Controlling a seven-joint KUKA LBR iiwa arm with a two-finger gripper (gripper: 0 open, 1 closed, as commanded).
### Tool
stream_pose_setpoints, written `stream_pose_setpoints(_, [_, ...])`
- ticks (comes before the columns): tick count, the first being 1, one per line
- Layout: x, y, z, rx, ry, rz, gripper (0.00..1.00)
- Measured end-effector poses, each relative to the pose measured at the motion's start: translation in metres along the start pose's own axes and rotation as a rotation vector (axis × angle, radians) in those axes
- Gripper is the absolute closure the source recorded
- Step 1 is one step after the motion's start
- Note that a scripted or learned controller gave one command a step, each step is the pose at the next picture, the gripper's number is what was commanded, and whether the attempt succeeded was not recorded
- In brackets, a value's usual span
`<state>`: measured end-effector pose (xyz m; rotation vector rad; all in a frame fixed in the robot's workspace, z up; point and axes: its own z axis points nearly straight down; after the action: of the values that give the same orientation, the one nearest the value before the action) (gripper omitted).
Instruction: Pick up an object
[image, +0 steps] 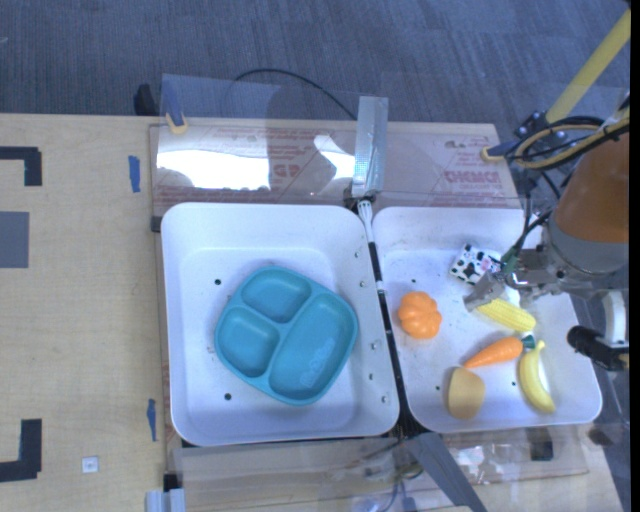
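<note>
Camera view puts the gripper (497, 287) (finger state impossible to tell) by the corn cob (507, 316), so a centred, straight descent looks best.

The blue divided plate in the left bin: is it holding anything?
Empty. All three compartments of the blue divided plate show bare blue surface; the toy foods lie in the right bin.

Robotics lab, taped wooden bench (70, 300), white bins (190, 240), cabling (545, 135)

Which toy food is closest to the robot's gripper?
The yellow corn cob. It lies right beside the gripper, while the carrot, banana, orange pumpkin and tan piece sit farther off.
</note>
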<state>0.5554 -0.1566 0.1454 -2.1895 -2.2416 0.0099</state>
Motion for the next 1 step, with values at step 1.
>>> stream_pose_setpoints(1, [-0.0412, -0.0418, 0.0529, -0.014, -0.002, 0.017, 0.0])
